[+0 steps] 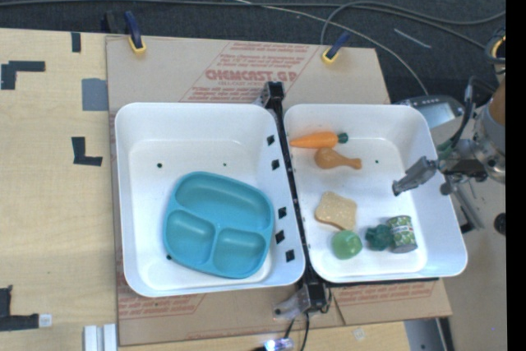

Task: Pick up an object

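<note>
Two shallow white bins sit side by side on a cardboard sheet; the left bin (131, 136) holds a blue divided tray (218, 223), lying flat toward its front half; the right bin (411, 123) holds all the small things. A toy carrot (316, 140) lies near the back wall, its green tip pointing right; just in front of it, nearly touching, lies a tan drumstick (335, 160). Nearer the front, a slice of bread (336, 211) lies flat; a green round fruit (347, 244), perhaps an apple, sits just in front of it, touching or nearly so. To the right of the fruit is a dark green leafy piece (379, 237), pressed against a small can (401, 233) lying on its side.

The gripper (411, 177) reaches in over the right rim of the right bin, above bare white floor, well apart from the carrot and drumstick and somewhat behind the can; nothing lies between its fingers; only one dark finger is plain at this angle, so whether it is spread or closed cannot be told.
</note>
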You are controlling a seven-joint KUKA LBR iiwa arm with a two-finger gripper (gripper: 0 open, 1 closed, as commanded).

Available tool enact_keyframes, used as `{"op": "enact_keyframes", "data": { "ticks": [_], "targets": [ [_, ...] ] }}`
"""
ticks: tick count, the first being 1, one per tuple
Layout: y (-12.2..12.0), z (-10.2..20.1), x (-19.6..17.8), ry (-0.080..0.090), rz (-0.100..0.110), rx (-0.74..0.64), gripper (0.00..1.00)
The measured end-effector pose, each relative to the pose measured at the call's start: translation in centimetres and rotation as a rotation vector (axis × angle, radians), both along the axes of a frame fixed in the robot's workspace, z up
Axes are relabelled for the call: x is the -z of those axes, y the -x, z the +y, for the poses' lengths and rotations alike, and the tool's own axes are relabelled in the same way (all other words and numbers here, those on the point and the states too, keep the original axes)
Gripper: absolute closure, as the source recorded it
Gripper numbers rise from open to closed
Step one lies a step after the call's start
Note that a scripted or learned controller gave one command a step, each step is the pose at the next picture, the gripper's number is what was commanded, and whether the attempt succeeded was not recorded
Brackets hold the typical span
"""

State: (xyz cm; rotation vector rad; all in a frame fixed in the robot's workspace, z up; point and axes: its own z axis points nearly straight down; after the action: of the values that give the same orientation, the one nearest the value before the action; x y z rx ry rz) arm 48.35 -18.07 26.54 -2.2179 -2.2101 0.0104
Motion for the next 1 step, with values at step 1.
{"op": "enact_keyframes", "data": {
  "ticks": [1],
  "targets": [
    [-0.22,0.04,-0.57,0.003,-0.011,-0.004,0.0]
  ]
}}
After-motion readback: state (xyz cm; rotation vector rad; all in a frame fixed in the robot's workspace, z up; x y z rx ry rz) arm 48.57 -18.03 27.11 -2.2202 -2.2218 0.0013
